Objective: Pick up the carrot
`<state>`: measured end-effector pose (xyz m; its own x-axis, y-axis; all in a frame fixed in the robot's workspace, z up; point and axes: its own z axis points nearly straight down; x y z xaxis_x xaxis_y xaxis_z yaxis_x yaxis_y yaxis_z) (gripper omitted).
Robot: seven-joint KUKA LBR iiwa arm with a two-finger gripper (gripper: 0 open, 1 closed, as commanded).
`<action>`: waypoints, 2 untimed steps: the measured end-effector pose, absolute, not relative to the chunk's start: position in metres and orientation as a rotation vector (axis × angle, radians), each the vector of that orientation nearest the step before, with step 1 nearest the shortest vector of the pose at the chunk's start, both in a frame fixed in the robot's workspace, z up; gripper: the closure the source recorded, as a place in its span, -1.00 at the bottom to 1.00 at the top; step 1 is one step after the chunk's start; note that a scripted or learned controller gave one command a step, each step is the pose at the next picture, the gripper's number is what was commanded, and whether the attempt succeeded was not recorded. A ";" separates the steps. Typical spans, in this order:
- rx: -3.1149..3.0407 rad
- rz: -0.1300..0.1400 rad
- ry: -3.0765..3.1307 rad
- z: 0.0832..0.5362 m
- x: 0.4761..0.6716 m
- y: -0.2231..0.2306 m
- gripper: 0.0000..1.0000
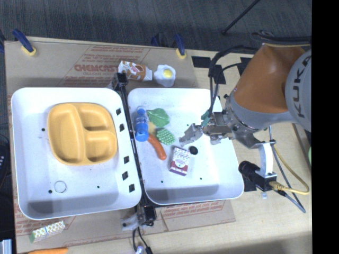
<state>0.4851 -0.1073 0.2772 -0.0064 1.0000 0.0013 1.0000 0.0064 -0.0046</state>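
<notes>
Carrot (158, 146) lies in the right bin (225, 187), left of my pincer (189, 135); its grip I cannot tell.

Left white bin (21, 157) holds a yellow divided tray (82, 132), which serves as landmark. Right white bin (222, 187) sits just right of the tray's bin, edges adjoining. Within it: a blue bottle (141, 125) nearest the tray; a green leaf-shaped item (158, 116) beyond the bottle; a green textured piece (166, 136) slightly lower; a maroon carton (180, 160) further right and below. Above both bins, on the cardboard: a small brown-and-white pack (132, 70) and a white-and-yellow object (165, 75), side by side.
</notes>
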 end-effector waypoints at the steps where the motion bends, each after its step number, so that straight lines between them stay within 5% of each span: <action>1: -2.288 -0.004 -2.155 0.101 0.531 -0.092 -1.00; 2: -2.284 0.000 -2.159 0.111 0.532 -0.093 1.00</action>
